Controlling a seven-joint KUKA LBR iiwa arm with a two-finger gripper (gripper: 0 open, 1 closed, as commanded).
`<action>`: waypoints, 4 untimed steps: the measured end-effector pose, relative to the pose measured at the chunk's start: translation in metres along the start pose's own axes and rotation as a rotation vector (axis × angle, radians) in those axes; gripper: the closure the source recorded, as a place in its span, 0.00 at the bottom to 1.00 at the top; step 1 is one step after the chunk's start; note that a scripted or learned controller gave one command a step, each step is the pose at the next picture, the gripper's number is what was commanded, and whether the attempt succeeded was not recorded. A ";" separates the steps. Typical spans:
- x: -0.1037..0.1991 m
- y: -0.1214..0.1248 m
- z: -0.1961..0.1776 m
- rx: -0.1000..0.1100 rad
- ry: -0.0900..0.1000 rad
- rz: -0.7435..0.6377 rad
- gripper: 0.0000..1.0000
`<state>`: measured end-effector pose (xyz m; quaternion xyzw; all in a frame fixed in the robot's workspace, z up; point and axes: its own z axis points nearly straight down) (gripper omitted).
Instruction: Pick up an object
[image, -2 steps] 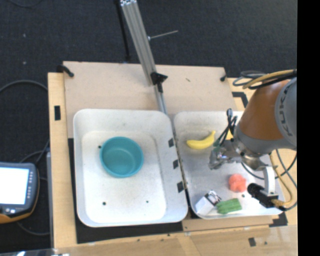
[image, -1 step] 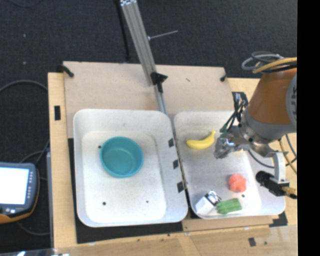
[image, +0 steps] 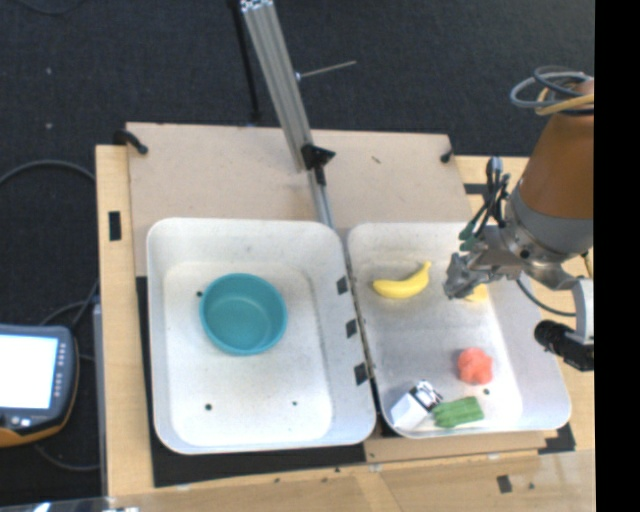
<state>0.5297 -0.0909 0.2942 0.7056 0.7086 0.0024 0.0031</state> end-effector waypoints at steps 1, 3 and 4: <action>0.040 0.033 0.020 0.007 0.000 0.000 1.00; 0.139 0.092 0.041 0.005 0.001 -0.002 1.00; 0.178 0.120 0.038 0.005 0.001 -0.001 1.00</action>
